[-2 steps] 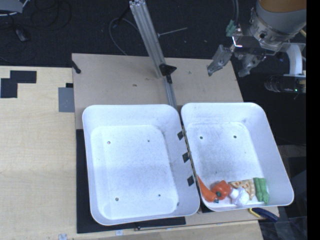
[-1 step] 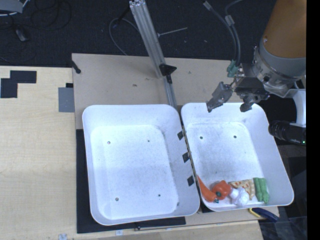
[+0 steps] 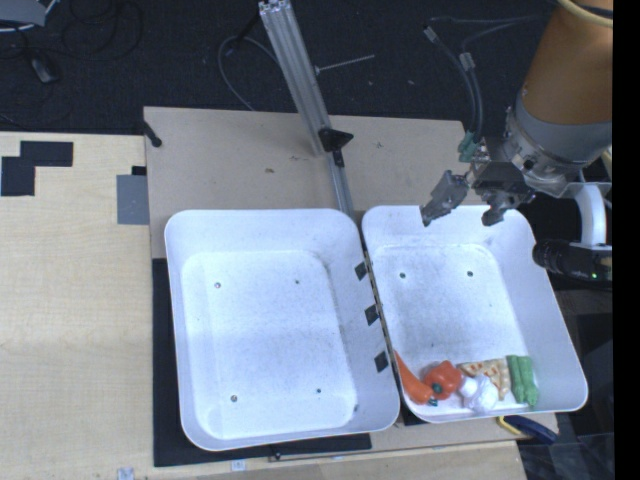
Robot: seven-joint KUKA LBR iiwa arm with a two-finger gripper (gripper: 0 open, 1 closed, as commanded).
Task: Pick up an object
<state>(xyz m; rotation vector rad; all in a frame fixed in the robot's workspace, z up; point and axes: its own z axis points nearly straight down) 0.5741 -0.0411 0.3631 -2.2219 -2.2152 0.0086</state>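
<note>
Objects for picking sit bunched in the lower right corner of the right bin (image 3: pixel 545 308), down at the bottom right of the frame: an orange carrot-like piece (image 3: pixel 407 378) lying against the bin's left wall, a red-orange lump (image 3: pixel 443 376) just beside it, a small white item (image 3: pixel 480 395), a pale waffle-patterned piece (image 3: pixel 487 371) and a green piece (image 3: pixel 522 379) at the right end of the row. They crowd together, touching or nearly so.

Up at the upper right of the frame the arm (image 3: pixel 570 63) comes in, orange band showing above the grey wrist. The tool (image 3: pixel 466 204) hangs over the upper edge of the right bin, well apart from the pile. Its two dark fingers (image 3: pixel 439 199) are spread, with nothing between them: released and empty-handed.

The left bin (image 3: pixel 180 268) lies at the centre left of the frame, touching its neighbour along black clips (image 3: pixel 371 314). A metal rail (image 3: pixel 300 73) slants down from the top centre to the table (image 3: pixel 230 158).
</note>
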